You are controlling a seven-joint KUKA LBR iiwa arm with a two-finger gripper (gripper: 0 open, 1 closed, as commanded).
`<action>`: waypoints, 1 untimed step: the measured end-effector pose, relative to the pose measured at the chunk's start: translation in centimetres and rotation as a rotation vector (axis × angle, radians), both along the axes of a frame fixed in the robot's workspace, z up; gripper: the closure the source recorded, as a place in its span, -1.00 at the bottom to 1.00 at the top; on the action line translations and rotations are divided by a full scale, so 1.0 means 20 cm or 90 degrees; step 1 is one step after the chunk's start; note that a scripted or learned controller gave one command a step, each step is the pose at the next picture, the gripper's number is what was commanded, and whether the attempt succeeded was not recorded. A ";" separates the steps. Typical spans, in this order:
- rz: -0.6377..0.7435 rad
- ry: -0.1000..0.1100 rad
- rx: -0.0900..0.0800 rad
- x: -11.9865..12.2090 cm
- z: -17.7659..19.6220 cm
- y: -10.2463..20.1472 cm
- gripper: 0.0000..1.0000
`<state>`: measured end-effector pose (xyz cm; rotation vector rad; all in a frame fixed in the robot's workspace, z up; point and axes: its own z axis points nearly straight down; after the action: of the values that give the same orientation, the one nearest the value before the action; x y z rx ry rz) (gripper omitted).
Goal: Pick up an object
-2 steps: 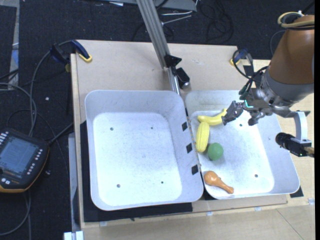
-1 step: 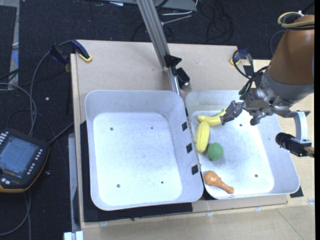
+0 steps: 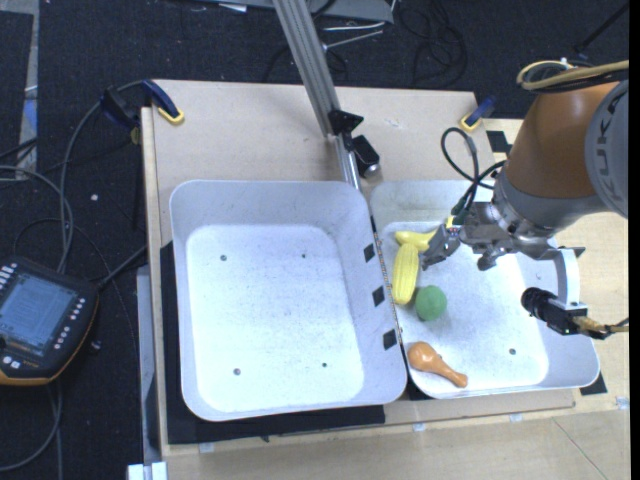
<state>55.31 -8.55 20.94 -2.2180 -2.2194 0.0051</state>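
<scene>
Dark carpet strewn with black cables surrounds the pale wooden table (image 3: 250, 103), which carries two shallow white bins side by side. Inside the right white bin (image 3: 520, 363), at lower centre-right of the frame, lie three things: a yellow corn-cob-shaped plastic toy (image 3: 405, 271) along the bin's left wall, a small green ball (image 3: 431, 303) just beside the cob's lower end, and an orange pear-shaped toy (image 3: 435, 361) further down near the bin's lower left corner, apart from the ball. The tool (image 3: 440, 246) sits at the upper end of the yellow cob, close against a yellow bit there; whether it is clenched or released cannot be told. Behind it the grey arm with its orange band (image 3: 555, 138) enters from the right. The left white bin (image 3: 270, 298) fills the frame's centre. A handheld control pendant (image 3: 35, 313) lies on the floor at far left.
</scene>
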 end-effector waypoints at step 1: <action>-0.001 0.000 0.000 -0.01 -0.28 -0.05 -1.00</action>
<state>55.12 -9.53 15.40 -2.2192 -2.2181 0.0056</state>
